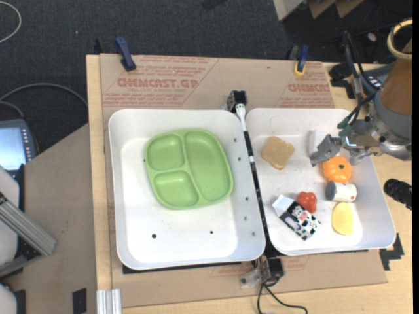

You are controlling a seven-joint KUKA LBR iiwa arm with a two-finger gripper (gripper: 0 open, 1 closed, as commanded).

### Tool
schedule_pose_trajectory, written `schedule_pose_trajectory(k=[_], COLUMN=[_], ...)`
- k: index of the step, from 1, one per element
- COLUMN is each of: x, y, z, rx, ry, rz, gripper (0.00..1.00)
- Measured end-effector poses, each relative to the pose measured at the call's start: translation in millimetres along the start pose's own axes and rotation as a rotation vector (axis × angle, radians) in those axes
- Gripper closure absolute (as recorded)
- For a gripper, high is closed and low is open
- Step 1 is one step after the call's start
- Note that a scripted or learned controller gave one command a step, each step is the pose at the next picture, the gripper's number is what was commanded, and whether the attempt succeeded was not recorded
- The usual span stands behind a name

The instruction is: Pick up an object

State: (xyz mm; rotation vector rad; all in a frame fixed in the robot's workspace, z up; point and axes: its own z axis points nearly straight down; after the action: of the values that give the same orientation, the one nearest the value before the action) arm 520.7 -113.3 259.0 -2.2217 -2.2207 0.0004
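Now the arm (393,103) reaches in over the right bin (288,241), and its gripper (329,150) hangs low above the bin floor, just above the orange pumpkin (337,169). Whether the pincer is spread or closed I cannot tell: the grey tips blur into the white floor, and nothing shows between them. The pumpkin lies on the floor of the bin, touching or nearly touching the gripper's lower edge.

Taking the pumpkin as the landmark, the other things sit around it. A small white cylinder with a dark end (342,191) lies just below it, close enough to touch. Below that again rests a pale yellow lemon-shaped piece (342,218). Down and to the left of the pumpkin sits a small red piece (307,201), and just beside that a black-and-white patterned item (298,218), tilted, near the bin's front wall. To the left of the pumpkin, well apart, lies a tan bread-like piece (277,152).

Farther left of the pumpkin, past the black divider strip (252,169) where the two bins meet, the left bin (131,241) holds a green three-compartment plate (188,169), lying flat near the bin's middle. Both bins rest on a brown board (163,77) held by a blue clamp (124,53) and a second clamp (300,60) at the far edge
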Motion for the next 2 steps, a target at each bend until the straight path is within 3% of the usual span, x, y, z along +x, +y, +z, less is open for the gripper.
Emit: schedule_pose_trajectory(k=[1, 2], x=[-17.0, -16.5], y=[-30.6, -25.5], z=[160.7, 141.5], rx=[0.016, -0.003], ry=[0.003, -0.001], rz=[0.003, 0.002], gripper=[0.0, 1.0])
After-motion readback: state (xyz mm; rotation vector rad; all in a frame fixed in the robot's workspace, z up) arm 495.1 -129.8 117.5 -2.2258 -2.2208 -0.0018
